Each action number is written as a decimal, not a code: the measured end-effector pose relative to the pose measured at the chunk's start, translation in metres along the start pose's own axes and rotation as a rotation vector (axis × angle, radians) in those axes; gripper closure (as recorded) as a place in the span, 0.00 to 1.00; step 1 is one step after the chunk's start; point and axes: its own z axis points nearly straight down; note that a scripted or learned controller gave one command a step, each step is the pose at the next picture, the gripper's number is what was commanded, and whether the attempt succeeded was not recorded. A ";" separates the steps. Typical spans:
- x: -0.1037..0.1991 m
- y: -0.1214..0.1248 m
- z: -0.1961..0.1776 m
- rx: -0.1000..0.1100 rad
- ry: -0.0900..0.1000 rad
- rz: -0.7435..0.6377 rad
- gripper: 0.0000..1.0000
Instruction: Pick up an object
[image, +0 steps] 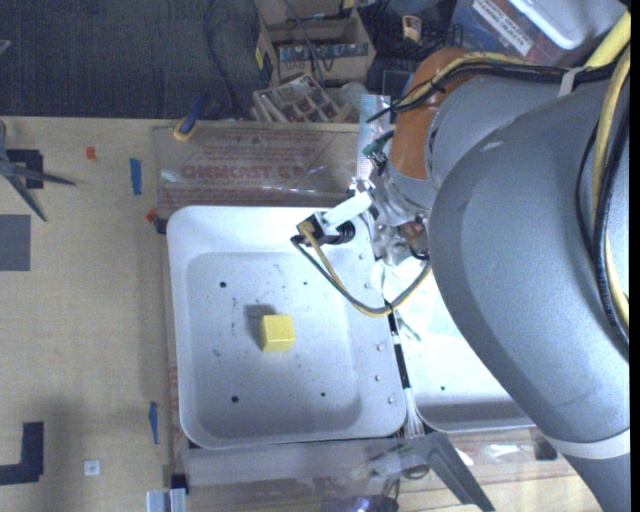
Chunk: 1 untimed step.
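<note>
Centrally, matte yellow cube (277, 332) on smooth white bin (200, 240) floor, claw (398, 243) over its right rim, grip state unreadable

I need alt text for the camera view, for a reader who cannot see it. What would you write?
A small yellow block lies near the middle of the left white bin, with nothing touching it. The grey robot arm reaches in from the right, its wrist above that bin's right edge, to the side of the block.
</note>
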 end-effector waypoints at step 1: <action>0.008 0.015 -0.089 0.023 -0.028 0.280 1.00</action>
